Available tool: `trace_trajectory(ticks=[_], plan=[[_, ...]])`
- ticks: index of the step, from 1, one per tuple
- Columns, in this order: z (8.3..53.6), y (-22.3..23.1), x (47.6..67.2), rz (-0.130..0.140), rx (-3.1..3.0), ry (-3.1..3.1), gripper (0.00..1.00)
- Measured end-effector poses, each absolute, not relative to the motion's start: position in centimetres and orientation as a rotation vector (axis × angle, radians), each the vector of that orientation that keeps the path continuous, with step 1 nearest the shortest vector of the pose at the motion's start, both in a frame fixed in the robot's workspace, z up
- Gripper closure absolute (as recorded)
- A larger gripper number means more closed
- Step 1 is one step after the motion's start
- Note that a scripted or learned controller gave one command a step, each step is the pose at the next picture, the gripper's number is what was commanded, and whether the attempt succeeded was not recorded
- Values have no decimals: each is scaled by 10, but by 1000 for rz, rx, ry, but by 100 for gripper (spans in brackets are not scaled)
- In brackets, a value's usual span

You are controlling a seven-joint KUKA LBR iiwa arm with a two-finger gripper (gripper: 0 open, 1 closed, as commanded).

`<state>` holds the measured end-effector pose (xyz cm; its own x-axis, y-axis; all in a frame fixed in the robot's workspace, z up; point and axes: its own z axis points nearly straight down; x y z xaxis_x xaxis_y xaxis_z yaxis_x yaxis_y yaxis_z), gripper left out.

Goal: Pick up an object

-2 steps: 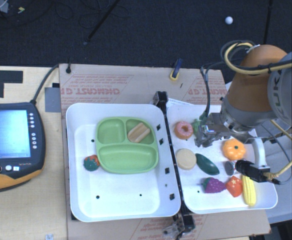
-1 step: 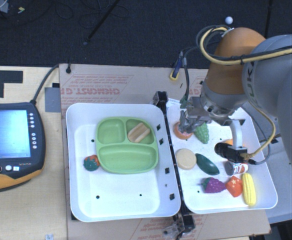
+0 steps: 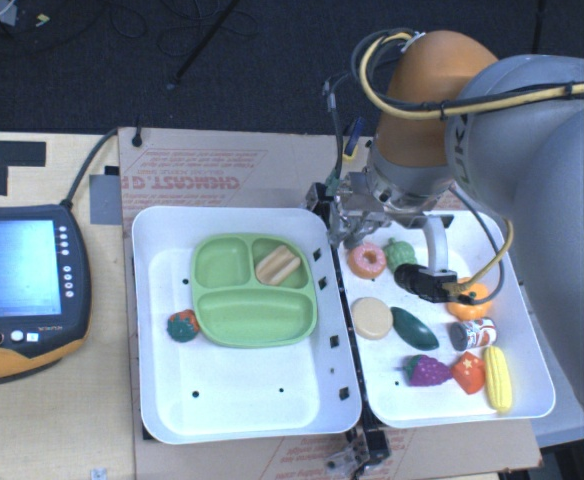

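Observation:
My gripper [image 3: 356, 230] hangs over the far left corner of the right bin [image 3: 532, 408], just above a pink donut [image 3: 367, 261]. Nothing shows held in it. Close by lie a green pepper [image 3: 403, 253], a round beige disc [image 3: 371, 318] and a dark green vegetable [image 3: 414, 327]. Toward the near side sit purple grapes [image 3: 427, 371], a red piece [image 3: 469, 373] and a yellow corn cob [image 3: 498, 378]. An orange fruit [image 3: 470, 304] and a small can [image 3: 478, 335] rest by the right wall.
The left bin [image 3: 162, 388] holds a green divided plate [image 3: 252, 313] with a bread piece [image 3: 277, 264] in one compartment, and a red-and-green toy [image 3: 182, 325] beside it. A tablet-like pendant [image 3: 22, 278] lies left of the bins. The arm covers the right bin's far right.

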<state>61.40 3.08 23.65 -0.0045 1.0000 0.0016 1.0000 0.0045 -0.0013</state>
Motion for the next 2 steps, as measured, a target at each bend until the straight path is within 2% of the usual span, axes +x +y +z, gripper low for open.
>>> trace_trajectory(ticks=[1,2], plan=[[220,42,628,4,-2219,-2221,100],[220,42,621,6,-2218,-2221,100]])
